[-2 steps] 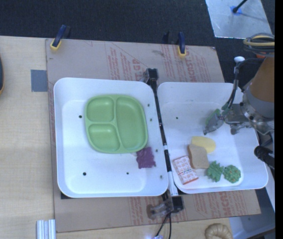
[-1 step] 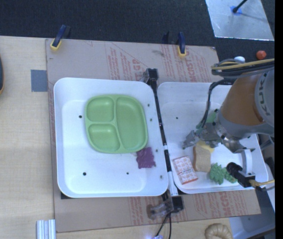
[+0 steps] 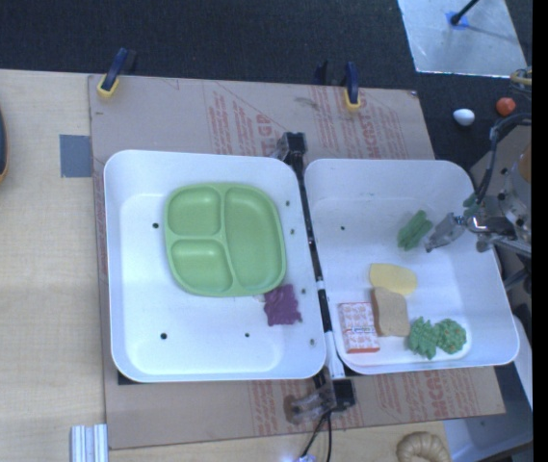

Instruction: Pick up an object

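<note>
- The gripper [image 3: 444, 233] reaches in from the right edge of the table over the right shallow white bin [image 3: 351, 186]; whether its fingers are spread or clenched cannot be told.
- A small dark green leafy piece [image 3: 413, 229] lies just beside the gripper's tip, in the upper part of the right bin.
- Near that bin's front edge lie a yellow rounded piece [image 3: 393, 277], a tan block [image 3: 390, 311] touching it, a red-and-white printed packet [image 3: 356, 326] and a light green broccoli-like clump [image 3: 436, 337].
- The left shallow white bin [image 3: 134, 345] holds a light green plate with 3 compartments [image 3: 225, 239] and, just off the plate's front right corner, a small purple lump [image 3: 281, 305].
</note>
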`<action>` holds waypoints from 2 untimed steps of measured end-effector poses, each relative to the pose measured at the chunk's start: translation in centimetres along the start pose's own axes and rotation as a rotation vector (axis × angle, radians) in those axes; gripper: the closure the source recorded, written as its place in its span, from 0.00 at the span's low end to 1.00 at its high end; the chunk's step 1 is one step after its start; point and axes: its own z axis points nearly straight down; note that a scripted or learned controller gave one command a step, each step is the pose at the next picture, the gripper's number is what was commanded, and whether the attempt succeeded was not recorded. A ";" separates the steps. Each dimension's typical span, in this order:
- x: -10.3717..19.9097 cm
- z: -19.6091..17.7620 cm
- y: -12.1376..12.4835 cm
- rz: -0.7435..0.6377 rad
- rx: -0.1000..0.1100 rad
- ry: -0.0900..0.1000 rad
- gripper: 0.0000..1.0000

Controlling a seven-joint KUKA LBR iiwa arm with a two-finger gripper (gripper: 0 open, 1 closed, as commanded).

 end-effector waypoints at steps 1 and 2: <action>3.2 7.4 4.7 -0.012 0.008 0.007 0.00; 0.7 7.0 10.5 -0.010 0.003 0.005 0.00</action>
